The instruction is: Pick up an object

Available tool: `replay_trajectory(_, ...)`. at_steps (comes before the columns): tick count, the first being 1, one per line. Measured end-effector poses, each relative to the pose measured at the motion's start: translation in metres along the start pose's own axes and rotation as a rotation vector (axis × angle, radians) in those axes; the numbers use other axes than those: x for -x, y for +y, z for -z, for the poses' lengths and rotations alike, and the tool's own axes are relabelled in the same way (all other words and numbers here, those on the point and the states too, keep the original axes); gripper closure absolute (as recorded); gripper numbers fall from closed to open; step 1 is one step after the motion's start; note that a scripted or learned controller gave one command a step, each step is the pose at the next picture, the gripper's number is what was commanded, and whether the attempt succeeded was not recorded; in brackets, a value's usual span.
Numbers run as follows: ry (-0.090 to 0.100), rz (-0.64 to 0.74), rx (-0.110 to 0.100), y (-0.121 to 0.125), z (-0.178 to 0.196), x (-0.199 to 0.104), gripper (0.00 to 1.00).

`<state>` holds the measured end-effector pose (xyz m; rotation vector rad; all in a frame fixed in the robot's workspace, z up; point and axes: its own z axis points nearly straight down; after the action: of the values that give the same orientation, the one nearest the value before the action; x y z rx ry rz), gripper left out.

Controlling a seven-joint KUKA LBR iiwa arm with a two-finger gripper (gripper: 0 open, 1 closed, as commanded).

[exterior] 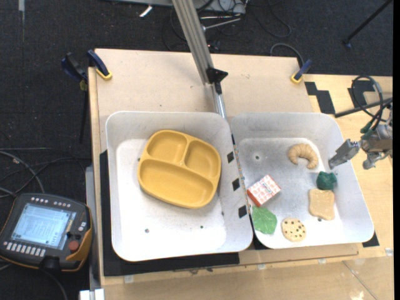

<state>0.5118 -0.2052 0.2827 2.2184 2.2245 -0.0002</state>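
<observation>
The right bin (350,142) holds several small items: a tan croissant (304,154), a dark green lump (326,180), a slice of toast (322,204), a chocolate-chip cookie (293,230), a bright green leaf piece (264,220) and a red-and-white box (263,190). My gripper (357,157) hovers at the right bin's right rim, just right of the croissant and above the dark green lump. Its two fingers stand apart, open, with nothing between them.
A yellow divided plate (180,167) lies in the left bin (125,230). A slanted metal pole (195,36) runs from the top down to the seam between the bins. A teach pendant (44,227) lies off the bench at lower left.
</observation>
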Motion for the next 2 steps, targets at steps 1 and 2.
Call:
replay_trajectory(1, 0.000, -0.001, 0.000, 0.000, 0.000, 0.000, 0.00)
replay_trajectory(2, 0.001, -0.003, -0.004, -0.006, -0.045, 0.000, 0.00)
